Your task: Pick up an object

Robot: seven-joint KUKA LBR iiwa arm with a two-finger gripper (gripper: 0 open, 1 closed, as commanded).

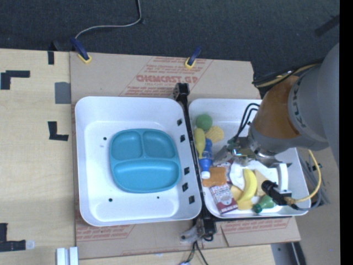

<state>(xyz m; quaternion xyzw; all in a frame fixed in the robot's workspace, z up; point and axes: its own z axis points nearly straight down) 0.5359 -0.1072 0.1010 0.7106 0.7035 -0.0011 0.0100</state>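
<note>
Yellow banana (249,187), its long axis running roughly up and down the right bin (298,211), is seen just below the jaws (234,152), whose state cannot be told from this view.

A robot lab, set up for testing

A big grey robot arm (309,115) with an orange band reaches over a wooden bench (33,164). Two white bins (88,115) sit side by side on a sheet of cardboard (160,76), held down by yellow and blue clamps (81,54). Black tape marks (55,131) are stuck on the bench and a thin cable (129,15) runs over the dark floor. One bin holds a blue plate (145,160), the other a pile of toy food (231,175).
</note>
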